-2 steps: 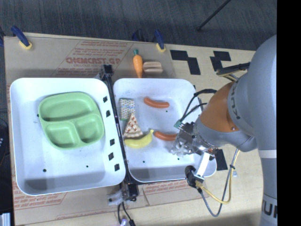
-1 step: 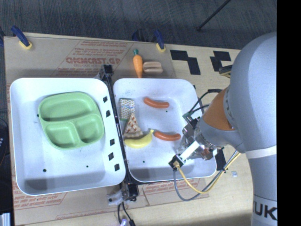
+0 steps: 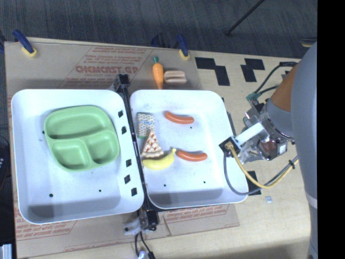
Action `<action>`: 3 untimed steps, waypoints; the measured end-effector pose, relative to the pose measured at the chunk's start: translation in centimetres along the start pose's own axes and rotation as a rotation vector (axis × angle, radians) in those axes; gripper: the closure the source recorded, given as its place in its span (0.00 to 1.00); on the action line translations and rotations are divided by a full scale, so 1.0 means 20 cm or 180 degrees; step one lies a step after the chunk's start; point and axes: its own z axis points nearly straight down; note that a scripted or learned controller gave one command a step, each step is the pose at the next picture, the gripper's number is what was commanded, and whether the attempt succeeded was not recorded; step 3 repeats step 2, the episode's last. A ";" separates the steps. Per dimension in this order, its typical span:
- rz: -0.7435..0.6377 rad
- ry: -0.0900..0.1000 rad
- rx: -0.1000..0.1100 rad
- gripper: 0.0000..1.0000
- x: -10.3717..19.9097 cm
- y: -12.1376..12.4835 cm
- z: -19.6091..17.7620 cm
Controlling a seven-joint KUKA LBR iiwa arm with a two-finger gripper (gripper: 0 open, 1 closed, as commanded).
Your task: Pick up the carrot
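The left bin [image 3: 29, 196] holds one thing, a green divided plate [image 3: 81, 136] with three empty wells, lying flat near the bin's middle, probably there as a place to set food down and no part of this pick. Across the clipped seam, the right bin [image 3: 211, 182] holds the loose toy food. A small patterned packet [image 3: 144, 123] lies against its left wall. Just nearer is a pizza slice [image 3: 151, 143], whose near edge touches a yellow banana [image 3: 160, 161]. Two red sausages lie more to the right, one towards the far side [image 3: 179, 117] and one nearer [image 3: 191, 155], just beside the banana's tip. The carrot [image 3: 157, 73] is in neither bin. It lies on the brown cardboard just beyond the right bin's far left corner, leaf end pointing away, close beside a small bun [image 3: 174, 77]. It looks to have been left or dropped outside the work area, so reaching it would mean crossing the whole bin. The gripper [image 3: 265, 147] hangs outside the right bin's right wall, well apart from the carrot. Whether it is open or closed cannot be told from this angle, and nothing is visibly in its grasp.
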 end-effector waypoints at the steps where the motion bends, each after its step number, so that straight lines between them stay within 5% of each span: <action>1: 0.0327 -0.0001 -0.0002 1.00 -0.04 0.11 -0.44; 2: 0.0317 -0.0010 0.0007 1.00 0.06 -0.20 0.11; 3: 0.0317 -0.0010 0.0007 1.00 0.06 -0.20 0.11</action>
